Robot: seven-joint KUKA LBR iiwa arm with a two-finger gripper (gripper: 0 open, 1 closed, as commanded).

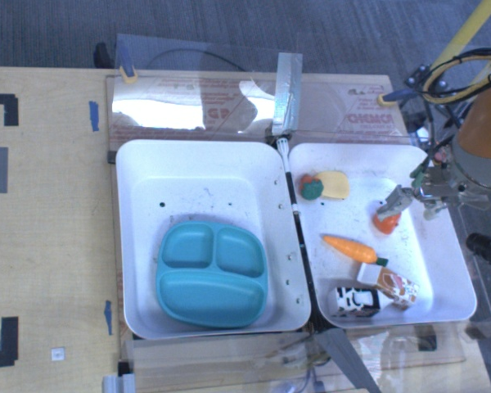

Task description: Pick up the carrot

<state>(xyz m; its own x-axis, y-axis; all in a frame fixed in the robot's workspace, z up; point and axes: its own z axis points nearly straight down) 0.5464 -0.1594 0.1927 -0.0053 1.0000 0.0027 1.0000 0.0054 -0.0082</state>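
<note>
You're looking at the carrot lying flat near the middle of the right bin, orange body pointing up-left, green stub at its lower-right end. It's sitting free, nothing gripping it. The gripper is hanging over the right bin's upper-right area, above and to the right of the carrot and apart from it. The arm is reaching in from the right edge, orange band showing. One grey finger is angling down-left toward a small red-orange piece, appearing to touch or just overlap its top. Can't tell if the jaws are spread or closed from this angle, and can't confirm anything is sitting between them. Other clutter in the right bin: a yellow piece with a teal round item touching its left side, near the top-left corner; a black-and-white carton along the bottom wall; a red-and-white packet just beside it to the right, its upper-left corner sitting just beside the carrot's green end. The left bin is holding a teal three-compartment plate in its lower half.
</note>
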